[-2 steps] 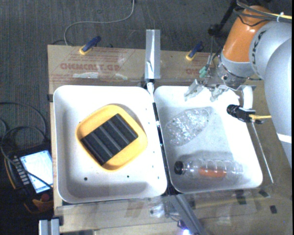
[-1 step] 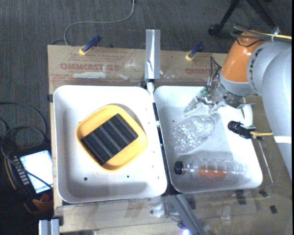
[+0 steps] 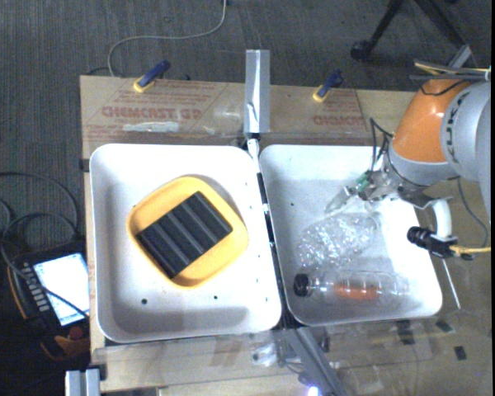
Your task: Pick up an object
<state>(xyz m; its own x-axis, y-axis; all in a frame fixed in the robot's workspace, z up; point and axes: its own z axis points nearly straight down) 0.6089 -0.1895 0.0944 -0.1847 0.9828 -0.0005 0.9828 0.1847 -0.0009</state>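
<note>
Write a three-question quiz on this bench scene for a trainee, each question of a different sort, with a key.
1. True or false: the yellow object with the black ribbed top lies in the right bin.
2. Multiple choice: where does the clear plastic bottle lie? A. along the near side of the right bin; B. in the left bin; C. on the cardboard sheet behind the bins.
3. Fill in: the arm reaches in over the ____ bin, above the crumpled clear plastic.

Key: 1. false, it lies in the left bin. 2. A. 3. right.
</note>
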